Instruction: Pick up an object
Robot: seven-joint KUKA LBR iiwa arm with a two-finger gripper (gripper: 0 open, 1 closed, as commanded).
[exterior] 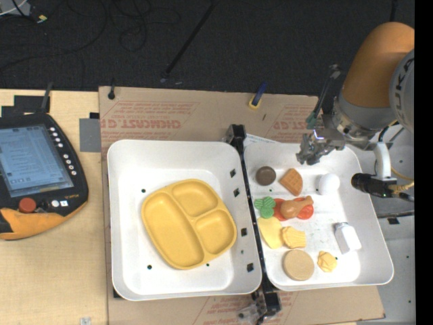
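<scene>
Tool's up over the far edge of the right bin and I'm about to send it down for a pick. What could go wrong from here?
1. The tool sits near the right bin's far rim; a straight descent might clip it.
2. The toys are packed tight: the red and orange piece touches the green one and yellow wedge, so a grab may drag neighbours.
3. The white ball could roll away.

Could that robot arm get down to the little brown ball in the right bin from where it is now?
Probably yes. The gripper hangs over the right bin's back edge, and the brown ball lies a short way to its left with open bin floor around it. The orange wedge sits beside the ball but apart from it.
</scene>
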